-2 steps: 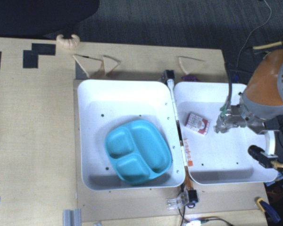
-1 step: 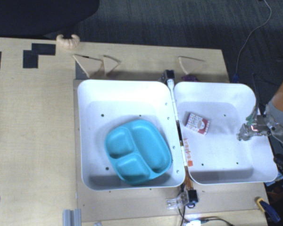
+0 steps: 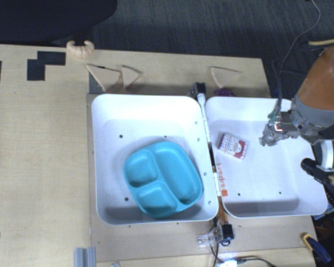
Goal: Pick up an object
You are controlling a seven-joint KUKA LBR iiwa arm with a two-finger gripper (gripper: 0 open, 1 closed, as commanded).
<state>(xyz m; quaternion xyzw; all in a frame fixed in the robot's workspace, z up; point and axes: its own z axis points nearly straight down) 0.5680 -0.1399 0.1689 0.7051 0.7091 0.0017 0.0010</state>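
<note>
On the tabletop (image 3: 39, 166) sit two white bins. Nearest, one blue divided tray (image 3: 163, 178) lies in the left bin (image 3: 108, 121). Further back, one small red-and-white packet (image 3: 233, 146) lies flat in the right bin (image 3: 256, 202). The end effector (image 3: 273, 131) hangs near the packet, apart from it; its opening cannot be told.

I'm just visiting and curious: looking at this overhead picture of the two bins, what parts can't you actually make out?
- Gripper: small and blurred in the camera view, so its grip can't be read.
- Arm: cut off by the right edge.
- Small packet in the right bin: its red and white print is too small to read.
- Purple thing: mostly hidden behind the right bin's far rim.
</note>
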